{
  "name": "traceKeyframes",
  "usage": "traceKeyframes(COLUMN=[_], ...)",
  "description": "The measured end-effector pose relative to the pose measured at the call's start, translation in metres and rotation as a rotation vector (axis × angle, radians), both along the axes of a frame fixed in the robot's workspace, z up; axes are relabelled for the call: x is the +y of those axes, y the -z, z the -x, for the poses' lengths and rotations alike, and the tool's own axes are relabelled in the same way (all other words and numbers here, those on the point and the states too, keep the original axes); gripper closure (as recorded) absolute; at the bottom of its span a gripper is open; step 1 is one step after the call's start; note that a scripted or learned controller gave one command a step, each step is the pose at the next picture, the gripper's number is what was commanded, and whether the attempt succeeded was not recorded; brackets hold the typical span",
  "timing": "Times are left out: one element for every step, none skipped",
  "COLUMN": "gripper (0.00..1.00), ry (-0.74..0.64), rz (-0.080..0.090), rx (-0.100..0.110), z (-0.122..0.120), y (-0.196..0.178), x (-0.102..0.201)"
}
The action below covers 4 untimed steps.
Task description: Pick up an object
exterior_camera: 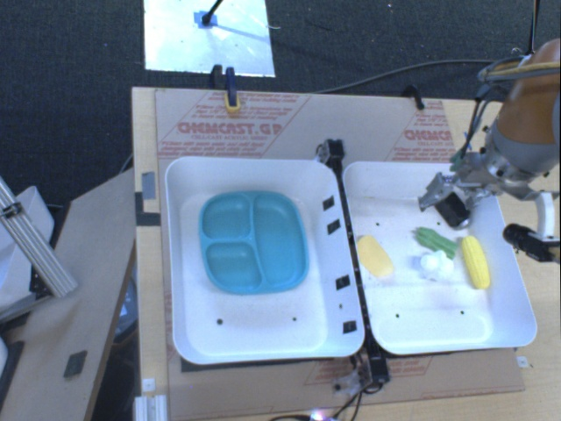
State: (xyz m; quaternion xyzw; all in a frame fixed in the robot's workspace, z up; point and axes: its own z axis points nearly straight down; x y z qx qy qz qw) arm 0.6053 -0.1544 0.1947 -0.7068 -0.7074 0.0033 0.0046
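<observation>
The right bin [412,331] holds a pale yellow rounded piece [374,256] near its left wall. Further right lie a green pod-like thing [436,240], a small white lump [436,265] just below it, and a yellow corn cob [475,261]. My gripper [436,196] hangs over the upper right part of this bin, above and slightly behind the green thing. I see nothing held in it.
A blue divided plate [254,240] lies in the left bin [188,323]. The ridge between the two bins [346,253] carries black clips. A cardboard sheet [263,121] lies under the bins, with a clamp [230,90] at its far edge.
</observation>
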Motion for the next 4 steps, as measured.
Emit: traceKeyframes(gripper=[0.00, 0.00, 0.00, 1.00], ry=[-0.003, -0.001, 0.000, 0.000], rz=[0.002, 0.002, 0.001, 0.002], rx=[-0.012, -0.008, -0.010, -0.015], z=[-0.003, 0.002, 0.002, 0.001], y=[-0.007, 0.054, 0.106, 0.092], x=[0.000, 0.000, 0.000, 0.000])
